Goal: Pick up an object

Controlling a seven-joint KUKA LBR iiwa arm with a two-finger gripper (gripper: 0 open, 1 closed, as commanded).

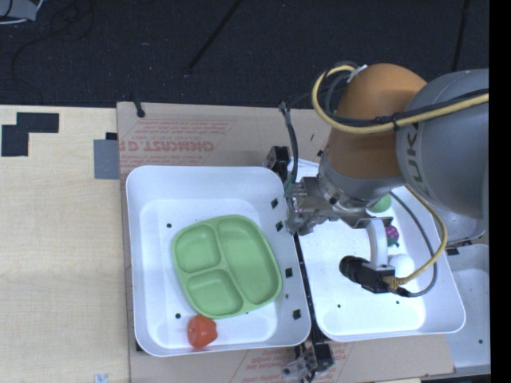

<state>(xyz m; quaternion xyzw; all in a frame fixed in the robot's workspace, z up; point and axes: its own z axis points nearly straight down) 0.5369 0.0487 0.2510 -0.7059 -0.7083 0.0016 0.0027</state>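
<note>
In the left bin [152, 190], the divided tray [227, 264] sits mid-floor, small round lump [202, 331] just beside its front edge, by the front wall. The right bin [375, 313] lies alongside, arm [375, 134] over its back-left corner.

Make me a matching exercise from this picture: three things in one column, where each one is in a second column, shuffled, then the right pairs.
Things
1. green divided plate
2. red object
3. robot arm

Places
A. over the right bin
B. middle of the left bin
C. by the left bin's lower wall in the view, close to the plate's rim

Pairs: 1-B, 2-C, 3-A
</note>
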